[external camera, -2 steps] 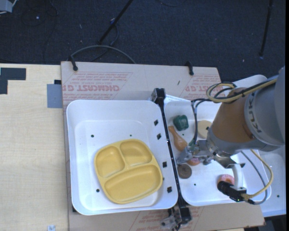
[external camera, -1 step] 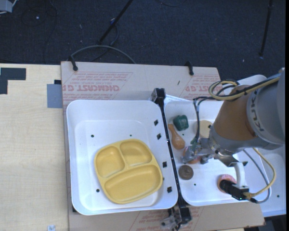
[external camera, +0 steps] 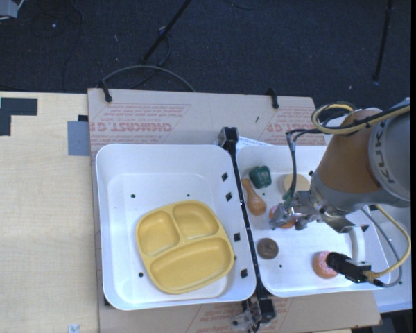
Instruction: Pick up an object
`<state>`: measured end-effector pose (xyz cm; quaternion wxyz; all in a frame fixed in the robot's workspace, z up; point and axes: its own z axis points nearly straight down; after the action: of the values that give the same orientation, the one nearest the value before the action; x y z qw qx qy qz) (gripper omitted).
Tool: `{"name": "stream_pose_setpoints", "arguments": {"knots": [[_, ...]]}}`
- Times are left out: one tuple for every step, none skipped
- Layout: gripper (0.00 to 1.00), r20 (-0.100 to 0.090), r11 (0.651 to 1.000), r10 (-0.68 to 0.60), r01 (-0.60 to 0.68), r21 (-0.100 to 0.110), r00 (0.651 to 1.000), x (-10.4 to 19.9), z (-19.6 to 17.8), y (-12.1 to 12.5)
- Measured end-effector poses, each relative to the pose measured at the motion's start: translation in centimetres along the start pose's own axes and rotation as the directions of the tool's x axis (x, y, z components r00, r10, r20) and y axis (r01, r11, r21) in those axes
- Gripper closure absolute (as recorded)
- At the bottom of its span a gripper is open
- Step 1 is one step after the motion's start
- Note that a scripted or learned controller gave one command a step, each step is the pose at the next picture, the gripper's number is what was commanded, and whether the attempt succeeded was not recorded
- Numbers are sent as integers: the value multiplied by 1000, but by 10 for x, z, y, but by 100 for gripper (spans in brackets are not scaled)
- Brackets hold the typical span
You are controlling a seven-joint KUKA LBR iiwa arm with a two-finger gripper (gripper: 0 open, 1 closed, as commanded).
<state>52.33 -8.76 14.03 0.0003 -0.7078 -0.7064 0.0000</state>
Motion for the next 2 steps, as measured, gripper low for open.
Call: {"name": "stream_pose_setpoints", "arguments": {"knots": [[100,0,1000,3,-3,-1,1000,-5,-44,-5],[100,0,1000,-3,3,-2,1000,-5,-92,5]]}}
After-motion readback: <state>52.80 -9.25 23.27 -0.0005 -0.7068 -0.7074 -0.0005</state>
